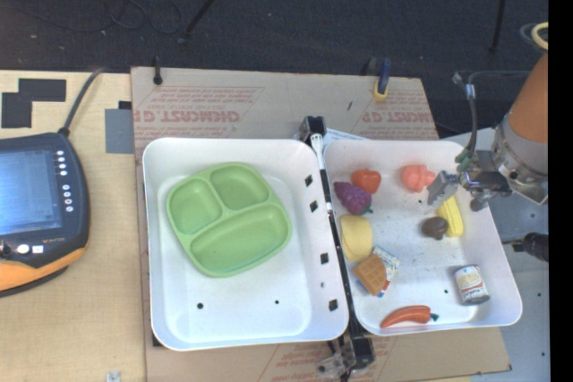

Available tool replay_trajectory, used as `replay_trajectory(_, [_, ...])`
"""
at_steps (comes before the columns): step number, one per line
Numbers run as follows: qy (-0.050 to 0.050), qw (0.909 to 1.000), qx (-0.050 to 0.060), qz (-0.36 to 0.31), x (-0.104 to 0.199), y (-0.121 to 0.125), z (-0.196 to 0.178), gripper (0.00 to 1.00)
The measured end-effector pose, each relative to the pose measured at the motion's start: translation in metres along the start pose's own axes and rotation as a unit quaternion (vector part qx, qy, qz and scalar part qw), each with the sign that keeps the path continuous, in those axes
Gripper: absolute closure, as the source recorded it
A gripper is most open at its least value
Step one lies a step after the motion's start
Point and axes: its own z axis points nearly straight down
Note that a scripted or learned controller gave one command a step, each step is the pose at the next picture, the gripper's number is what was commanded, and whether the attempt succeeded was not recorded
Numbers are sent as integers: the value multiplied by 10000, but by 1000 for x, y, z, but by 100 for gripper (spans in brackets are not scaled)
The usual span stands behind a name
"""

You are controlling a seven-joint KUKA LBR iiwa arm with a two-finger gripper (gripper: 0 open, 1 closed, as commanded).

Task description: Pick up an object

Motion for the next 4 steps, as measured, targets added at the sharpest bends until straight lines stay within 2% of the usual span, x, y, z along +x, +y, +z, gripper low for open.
replay_trajectory(1, [-44, 10000, -52, -3, -61, 48, 149, 0])
replay_trajectory(2, [-6, 10000, -13, -1, -60, 95, 158, 0])
replay_trajectory(3, [-5, 10000, -17, -10, -61, 107, 162, 0])
replay_trajectory(4, [-1, 10000, 7, -17, -61, 106, 152, 100])
